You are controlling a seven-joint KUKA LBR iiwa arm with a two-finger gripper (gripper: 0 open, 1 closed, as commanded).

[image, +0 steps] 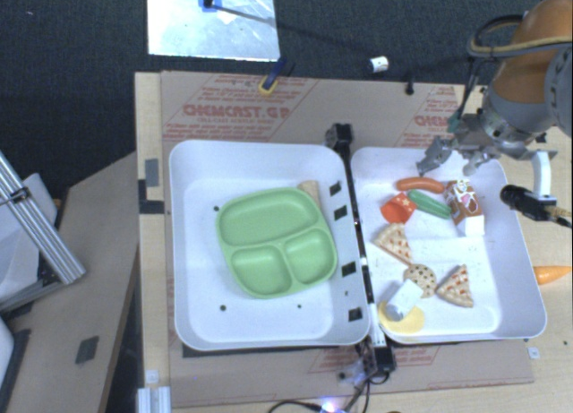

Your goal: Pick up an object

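Bench, tan, w/ printed cardboard sheet under two white bins.

L bin: green tray, three compartments, lying flat near centre. Small tan piece just beyond tray's far-right corner, touching or nearly so; can't tell which.

Black divider betw. bins.

R bin, toy food, L to R:
- yellow crescent at near-L corner, white block resting on it
- pizza slice
- red pepper
- cookie, just beside white block
- sausage, far side; green pod just in front of it, beside pepper
- second pizza slice, near cookie
- cake slice, brown/white, R of pod

Pincer over far edge of R bin, above sausage and cake slice; fingers spread apart, nothing betw. them. Arm enters from R.

Orange item on bench outside R bin's R rim.
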